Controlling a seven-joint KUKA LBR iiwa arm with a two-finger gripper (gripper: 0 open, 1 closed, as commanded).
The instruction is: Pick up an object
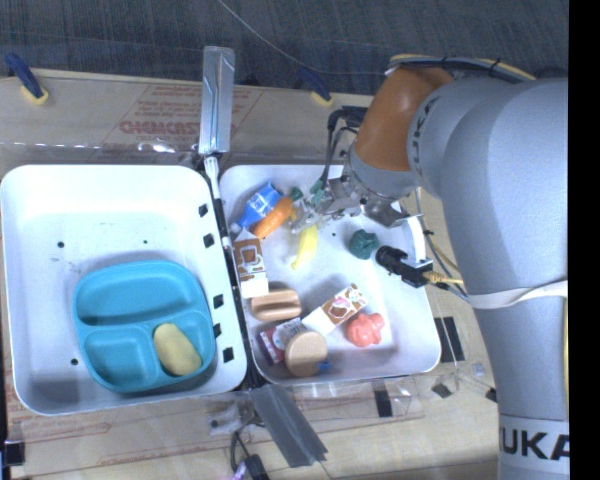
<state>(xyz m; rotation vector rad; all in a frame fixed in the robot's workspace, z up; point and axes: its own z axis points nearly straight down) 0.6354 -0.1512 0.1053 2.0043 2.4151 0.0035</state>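
The left bin (40, 258) holds a blue divided tray (130, 313) with a yellow potato-like lump (177, 349) in its near right compartment. The right bin (420, 343) holds an orange carrot (272, 217), a yellow banana (304, 245) lying near-to-far, a teal knob (361, 242), a hot dog (275, 304), a red strawberry (365, 329) and a small carton (248, 257). "KUKA" reads on the arm (500, 168). The gripper (330, 200) sits over the bin's far side; its state cannot be told.

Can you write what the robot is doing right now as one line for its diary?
arm: over right bin | gripper: low by carrot and banana | grasp: unconfirmed | left bin: blue tray
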